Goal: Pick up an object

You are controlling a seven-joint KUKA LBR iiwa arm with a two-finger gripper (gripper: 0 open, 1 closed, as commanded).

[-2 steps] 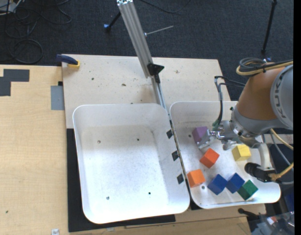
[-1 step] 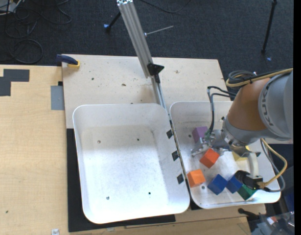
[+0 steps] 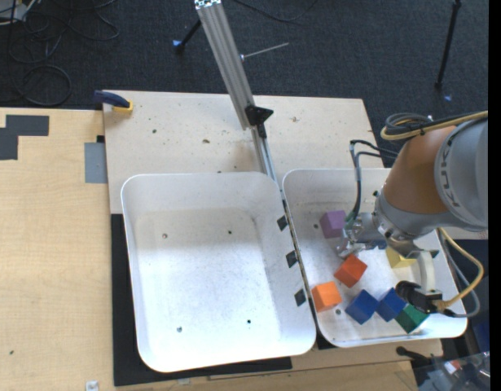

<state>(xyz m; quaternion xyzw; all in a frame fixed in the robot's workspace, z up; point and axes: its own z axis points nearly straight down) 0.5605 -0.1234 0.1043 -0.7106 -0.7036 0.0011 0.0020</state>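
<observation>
The surface (image 3: pixel 193 133) stretched pale and speckled under the two white bins, with a lighter wooden panel off to its left. The left bin (image 3: pixel 152 210) was the larger thing on it, a broad shallow tray with a few dark specks on its floor. The right bin (image 3: pixel 311 187) sat just beside it, their walls meeting along a row of small black clips. The arm (image 3: pixel 441 177) came in from the right, its orange band and grey wrist hanging over the right bin and covering part of its far side. A long grey metal bar (image 3: pixel 230 63) slanted up from between the bins toward the top. The end effector (image 3: pixel 353 247) pointed down into the right bin, low among the blocks, between the purple block (image 3: pixel 332 222) and the red block (image 3: pixel 350 270); I could not tell whether it was apart or together, or whether it touched either one. The yellow block (image 3: pixel 401 259) lay partly under the wrist. Nearer the front wall sat the orange block (image 3: pixel 326 296), then two blue blocks (image 3: pixel 362 306) side by side, and the green block (image 3: pixel 411 317) at the corner. A small blue and yellow clamp (image 3: pixel 113 101) rested at the surface's far left edge.
</observation>
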